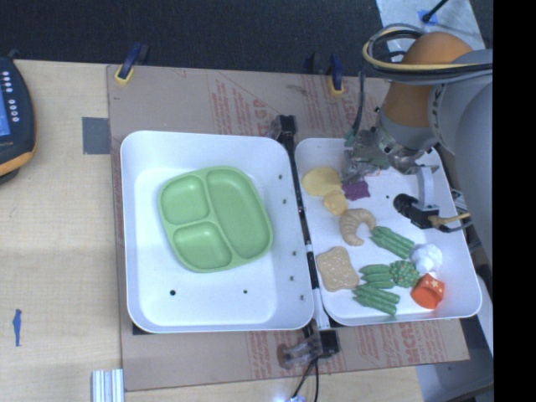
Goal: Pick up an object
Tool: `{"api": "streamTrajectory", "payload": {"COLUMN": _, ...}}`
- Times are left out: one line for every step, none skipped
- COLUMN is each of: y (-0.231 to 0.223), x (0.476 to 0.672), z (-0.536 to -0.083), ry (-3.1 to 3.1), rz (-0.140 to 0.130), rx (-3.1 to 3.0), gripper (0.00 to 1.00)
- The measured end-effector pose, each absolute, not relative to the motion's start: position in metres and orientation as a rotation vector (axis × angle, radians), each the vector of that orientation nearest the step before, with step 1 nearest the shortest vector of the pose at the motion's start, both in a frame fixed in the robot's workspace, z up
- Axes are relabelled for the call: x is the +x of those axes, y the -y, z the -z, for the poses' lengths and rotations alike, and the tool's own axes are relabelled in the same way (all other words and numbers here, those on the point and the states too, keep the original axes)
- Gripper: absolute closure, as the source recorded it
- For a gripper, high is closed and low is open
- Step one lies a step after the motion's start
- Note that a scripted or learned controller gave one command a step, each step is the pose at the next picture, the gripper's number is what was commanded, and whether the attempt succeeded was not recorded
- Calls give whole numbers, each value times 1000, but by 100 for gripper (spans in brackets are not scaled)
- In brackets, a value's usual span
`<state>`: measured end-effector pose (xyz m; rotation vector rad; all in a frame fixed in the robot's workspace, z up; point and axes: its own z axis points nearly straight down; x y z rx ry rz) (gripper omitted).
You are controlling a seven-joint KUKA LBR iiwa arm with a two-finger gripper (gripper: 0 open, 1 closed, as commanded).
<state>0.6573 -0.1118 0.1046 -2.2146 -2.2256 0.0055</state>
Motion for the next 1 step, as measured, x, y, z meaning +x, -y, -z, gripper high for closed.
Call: {"api": "streamTrajectory", "payload": {"y": 112, "x": 657, "z": -104, "ry": 2225, "rz": -6, "rx": -2214, "gripper": 0}}
